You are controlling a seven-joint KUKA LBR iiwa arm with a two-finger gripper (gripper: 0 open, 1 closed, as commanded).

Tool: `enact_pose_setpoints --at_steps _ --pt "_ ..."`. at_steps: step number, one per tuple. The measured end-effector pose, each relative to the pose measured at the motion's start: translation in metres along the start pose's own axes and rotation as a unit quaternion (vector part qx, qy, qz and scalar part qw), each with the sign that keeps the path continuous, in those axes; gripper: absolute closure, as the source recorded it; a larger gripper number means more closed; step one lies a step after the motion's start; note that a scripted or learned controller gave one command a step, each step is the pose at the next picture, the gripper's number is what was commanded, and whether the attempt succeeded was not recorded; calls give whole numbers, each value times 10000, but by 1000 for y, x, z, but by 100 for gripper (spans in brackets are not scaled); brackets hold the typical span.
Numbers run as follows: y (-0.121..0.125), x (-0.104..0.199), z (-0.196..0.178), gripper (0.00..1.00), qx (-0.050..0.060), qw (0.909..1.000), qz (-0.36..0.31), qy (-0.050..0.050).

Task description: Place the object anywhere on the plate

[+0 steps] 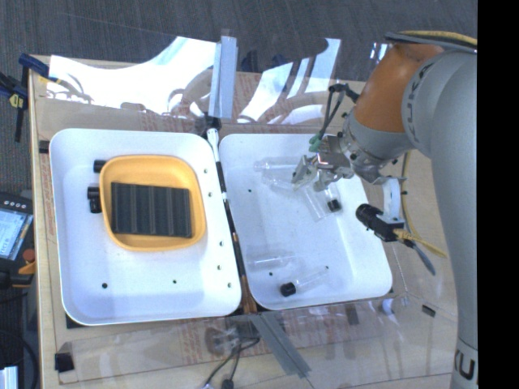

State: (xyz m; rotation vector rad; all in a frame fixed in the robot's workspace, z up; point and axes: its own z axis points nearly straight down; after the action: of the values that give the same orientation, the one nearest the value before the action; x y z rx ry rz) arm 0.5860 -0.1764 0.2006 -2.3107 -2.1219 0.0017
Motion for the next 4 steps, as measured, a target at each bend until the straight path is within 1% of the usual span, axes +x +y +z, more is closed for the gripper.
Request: enact_pose_setpoints --at_steps 1,2,3,4 --pt "-33 28 -22 100 8 9967 -812 -5" --pt "11 77 -52 100 -12 9837 -1800 -15" --pt "26 66 11 100 7 9576 -2882 -9" --pt "6 122 -8 100 7 9069 -4214 -9"
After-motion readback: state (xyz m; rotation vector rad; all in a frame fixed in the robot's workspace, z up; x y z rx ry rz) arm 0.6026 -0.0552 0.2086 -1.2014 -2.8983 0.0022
